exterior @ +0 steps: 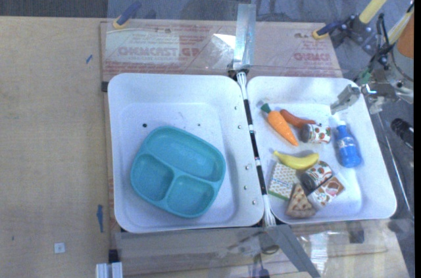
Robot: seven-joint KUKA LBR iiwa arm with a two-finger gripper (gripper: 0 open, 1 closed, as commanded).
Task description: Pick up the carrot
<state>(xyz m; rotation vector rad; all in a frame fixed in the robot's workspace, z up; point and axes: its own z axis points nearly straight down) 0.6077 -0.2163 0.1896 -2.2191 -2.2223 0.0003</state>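
Carrot (281, 126) lies near right bin's (385, 204) inner wall; gripper (346, 98) state unclear

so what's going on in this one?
The arm is at the right edge of the right bin, with its gripper near that bin's upper right corner, above the blue bottle. It holds nothing. The carrot lies untouched in the bin's upper left, beside a second orange piece, well left of the gripper. A banana and food packets lie lower in the same bin. The left bin holds a teal divided plate.
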